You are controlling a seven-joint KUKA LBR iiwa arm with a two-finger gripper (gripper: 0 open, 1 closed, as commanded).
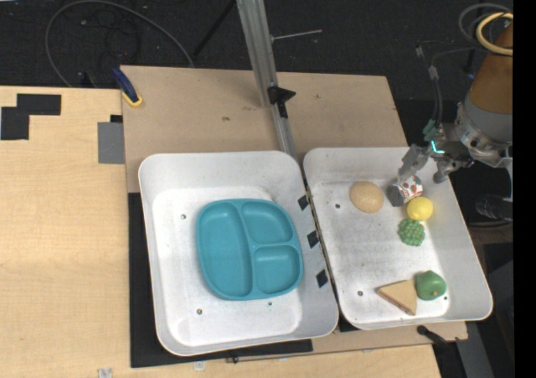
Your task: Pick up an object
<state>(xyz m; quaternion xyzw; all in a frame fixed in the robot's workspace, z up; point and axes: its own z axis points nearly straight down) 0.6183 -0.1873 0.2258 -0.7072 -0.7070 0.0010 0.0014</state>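
Currently, approach step: two-finger gripper [425, 165] was spread, empty, above small red-white object [409, 190] at right bin [368, 284] edge. Next you'd need descent & closure.

Place: robotics lab | cues: aluminium rail [255, 49], loose cables [100, 20], plywood bench [209, 108]
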